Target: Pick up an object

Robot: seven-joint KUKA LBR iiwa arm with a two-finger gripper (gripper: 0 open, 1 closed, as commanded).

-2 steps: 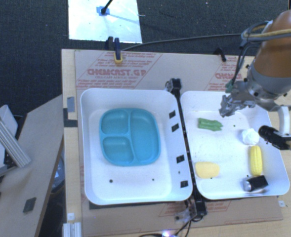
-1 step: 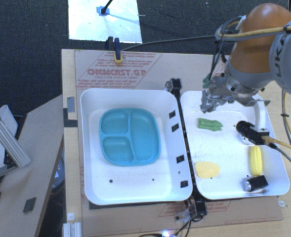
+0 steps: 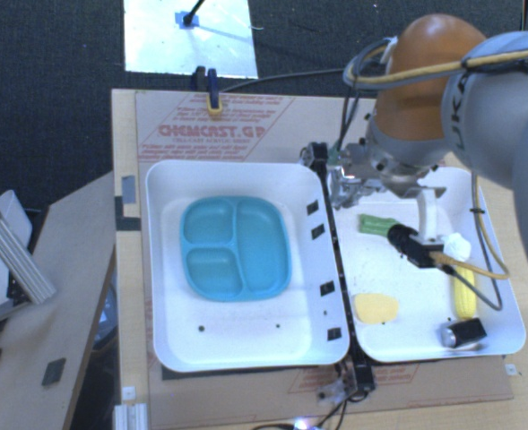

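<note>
hovering gripper: right bin, far left corner (jaw opening cannot be told)
left bin: blue plate, centre

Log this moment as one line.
gripper: above right bin, far left corner | right bin: green piece, yellow disc, corn cob | left bin: blue divided plate

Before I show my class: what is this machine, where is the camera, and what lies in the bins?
One camera, fixed above the bench, looks down at a slant. The grey-and-orange arm is a robot reaching in from the right; its gripper hangs by the wall between the bins. Whether it holds anything I cannot tell. The left bin holds a blue plate. The right bin holds a green piece, a yellow disc, a corn cob and a dark cylinder.
</note>
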